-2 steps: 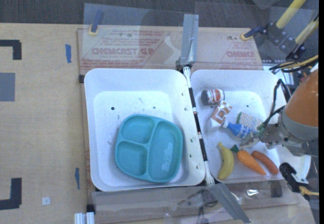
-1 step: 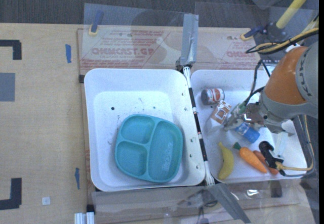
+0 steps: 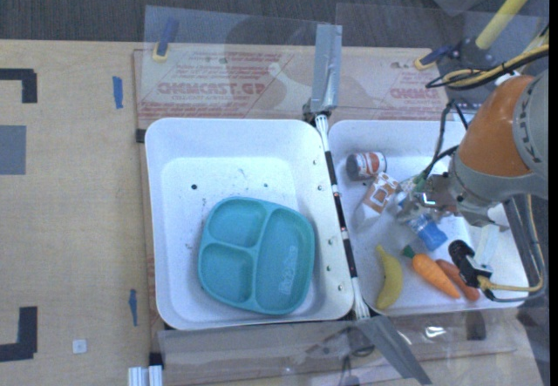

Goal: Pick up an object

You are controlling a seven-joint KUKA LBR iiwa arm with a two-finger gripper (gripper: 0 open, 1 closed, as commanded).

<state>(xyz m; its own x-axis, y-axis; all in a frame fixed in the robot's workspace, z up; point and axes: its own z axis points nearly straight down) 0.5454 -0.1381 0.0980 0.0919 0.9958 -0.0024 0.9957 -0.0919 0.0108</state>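
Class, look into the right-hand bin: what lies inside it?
Inside the right bin: a small can, a banana, a carrot and a blue object. The arm covers the bin's right part.

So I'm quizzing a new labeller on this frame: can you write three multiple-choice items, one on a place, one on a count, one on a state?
1. Where does the teal divided plate lie?
A. in the left bin
B. in the right bin
C. on the bench outside both bins

2. How many compartments does the plate have?
A. two
B. three
C. five

3. How does the can lie?
A. upright
B. on its side
C. on top of the banana

Key: 1 A, the plate rests on the floor of the left bin. 2 B, ridges split it into three. 3 B, its round end faces sideways, well apart from the banana.
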